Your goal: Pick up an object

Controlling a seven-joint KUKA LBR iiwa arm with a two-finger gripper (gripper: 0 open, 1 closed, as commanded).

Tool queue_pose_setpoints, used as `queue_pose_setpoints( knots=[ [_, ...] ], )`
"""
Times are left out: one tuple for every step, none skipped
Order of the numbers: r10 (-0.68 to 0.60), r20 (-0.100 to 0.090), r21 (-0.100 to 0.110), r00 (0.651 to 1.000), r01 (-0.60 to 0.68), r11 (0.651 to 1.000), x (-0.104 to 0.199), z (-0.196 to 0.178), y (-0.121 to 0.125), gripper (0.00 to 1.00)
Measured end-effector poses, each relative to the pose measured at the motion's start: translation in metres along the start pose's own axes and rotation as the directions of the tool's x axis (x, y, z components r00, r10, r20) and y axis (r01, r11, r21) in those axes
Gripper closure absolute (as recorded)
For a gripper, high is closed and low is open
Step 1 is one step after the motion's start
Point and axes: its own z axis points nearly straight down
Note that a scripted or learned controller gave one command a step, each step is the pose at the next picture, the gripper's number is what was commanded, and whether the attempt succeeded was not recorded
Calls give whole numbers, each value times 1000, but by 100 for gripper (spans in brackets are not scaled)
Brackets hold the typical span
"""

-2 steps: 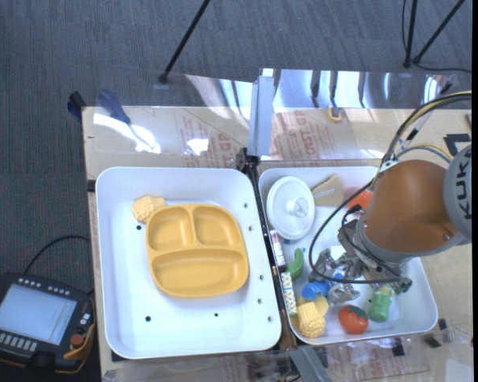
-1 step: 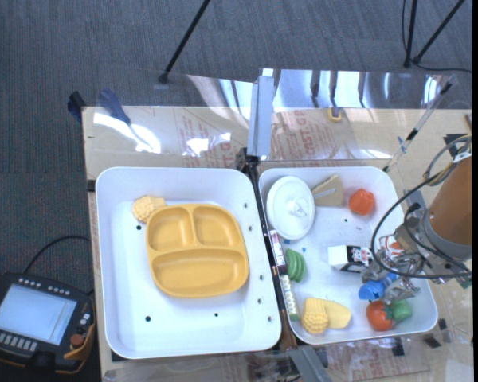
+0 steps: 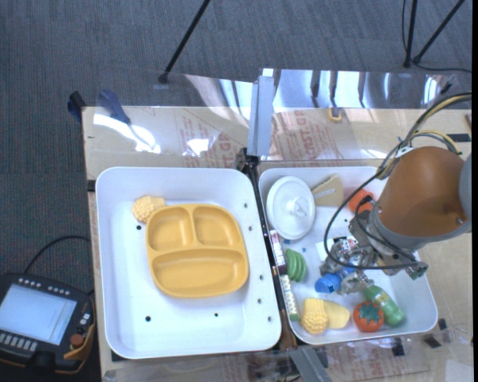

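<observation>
On the tabletop (image 3: 223,138), two shallow white bins sit side by side. Field read, 9 o'clock across to 3 o'clock.

Left bin (image 3: 111,237): yellow divided plate (image 3: 197,250) lies flat near centre, tilted a little. Toy corn piece (image 3: 147,208) touches the plate's 10 o'clock corner. Both are well apart from the arm, likely not this try's target.

Right bin (image 3: 427,297): crowded. White lidded bowl (image 3: 291,206) at 11 o'clock of the bin; tan wooden piece (image 3: 330,189) just beside it at its 2 o'clock. Green toy vegetable (image 3: 295,265) below the bowl. Second corn cob (image 3: 315,315) and a yellow piece (image 3: 338,316) sit at 6 o'clock. Blue object (image 3: 328,283) lies right under the wrist hardware. Toy tomato (image 3: 368,315) and green bottle-shaped toy (image 3: 386,305) sit at 5 o'clock. The candidates for picking are all in this bin.

Arm (image 3: 422,193) comes in from 3 o'clock, its orange band over the bin; tool (image 3: 346,257) is low among the toys, probably lined up on the blue object. Opening and any hold: cannot tell, the hardware is too cluttered to read.

Writing: red print on the cardboard under the clear sheet, mirrored and not legible. A teach pendant (image 3: 36,315) lies on the floor at 8 o'clock.
</observation>
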Motion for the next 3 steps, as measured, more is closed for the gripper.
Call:
queue_pose_setpoints(
  knots=[
    [182,0,4,983,-182,983,-48,-1,33,100],
    [182,0,5,983,-182,983,-48,-1,32,0],
    [107,1,5,994,-107,994,-58,-2,1,0]
  ],
)
